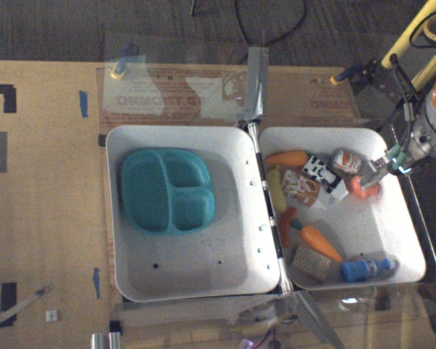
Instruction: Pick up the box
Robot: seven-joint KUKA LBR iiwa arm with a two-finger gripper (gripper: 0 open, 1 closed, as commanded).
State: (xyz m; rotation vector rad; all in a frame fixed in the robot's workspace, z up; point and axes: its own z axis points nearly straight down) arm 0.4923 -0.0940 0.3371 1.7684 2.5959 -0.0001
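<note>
A small box with a black-and-white cow pattern (322,173) lies in the upper middle of the right bin (392,224). Against its left side rests a brown and white carton (301,189). My gripper (376,171) hangs over the upper right part of that bin, just above a red-orange toy (362,189) and right of a small can (346,160). It is roughly a box length to the right of the cow-pattern box and is not touching it. Nothing is visibly held.
The right bin also holds two carrots (287,158) (320,242), a yellow banana (275,187), a red pepper (286,224), a brown sponge-like block (310,264) and a blue bottle (366,269). A teal divided plate (167,191) lies in the left bin (203,267).
</note>
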